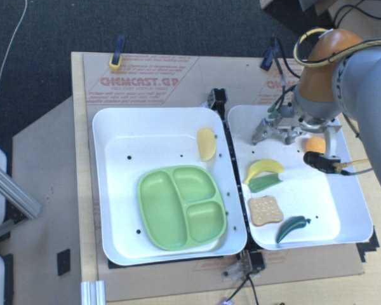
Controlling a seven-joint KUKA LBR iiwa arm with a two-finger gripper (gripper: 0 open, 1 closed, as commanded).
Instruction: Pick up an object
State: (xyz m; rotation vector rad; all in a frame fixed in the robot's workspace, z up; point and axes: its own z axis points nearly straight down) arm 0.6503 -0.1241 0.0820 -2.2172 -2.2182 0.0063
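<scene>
Since the task named no target, we took the right bin (343, 230) as the pick source: banana (265, 168), green pod (263, 183), toast slice (265, 210), dark green pepper (291, 228) and an orange (315, 144) lay loose there. We saw the gripper (274, 129) hang over the bin's far end, nothing between its jaws; spread we could not judge.

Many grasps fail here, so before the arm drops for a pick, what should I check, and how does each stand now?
1. Gripper holding nothing: ok.
2. Finger opening: cannot tell.
3. Gripper above right bin, which holds objects: ok.
4. Banana apart from neighbours: not ok, touches green piece.
5. Toast and pepper lie separate: ok.
6. Orange free of arm: not ok, partly hidden.
</scene>
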